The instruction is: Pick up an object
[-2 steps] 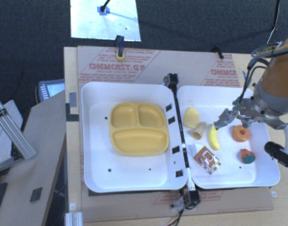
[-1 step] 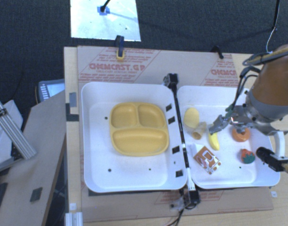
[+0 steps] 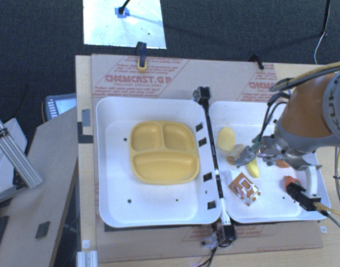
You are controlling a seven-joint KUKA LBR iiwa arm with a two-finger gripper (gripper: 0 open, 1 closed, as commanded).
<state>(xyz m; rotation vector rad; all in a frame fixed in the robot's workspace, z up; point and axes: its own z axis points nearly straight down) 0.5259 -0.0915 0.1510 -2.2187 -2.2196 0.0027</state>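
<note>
**Arm:** grey, orange band (image 3: 306, 107) above the wrist. It enters from the right and bends down over the right bin (image 3: 236, 111).

**Gripper** (image 3: 249, 156): low over the middle of the right bin, pointing toward the divider. Whether it is parted or closed cannot be made out.

**Right bin contents:**
- Small yellow piece (image 3: 252, 170): rounded, bright yellow, just below the gripper tip. Contact cannot be judged.
- Pale yellow lump (image 3: 226, 138): egg-shaped and smooth, lying near the divider, up and left of the gripper.
- Patterned box (image 3: 245, 188): orange and white, tilted, near the bin's front edge.
- Red piece (image 3: 291, 181): small, at the right side of the bin.
- Orange piece (image 3: 281, 163): partly covered by the wrist, shape unclear.

**Left bin** (image 3: 117, 113): white, holding a yellow divided tray (image 3: 161, 152) with three compartments, lying flat at its centre.

**Obscured:** the arm is cut off at the right edge, and the wrist hides part of the right bin's floor.
</note>
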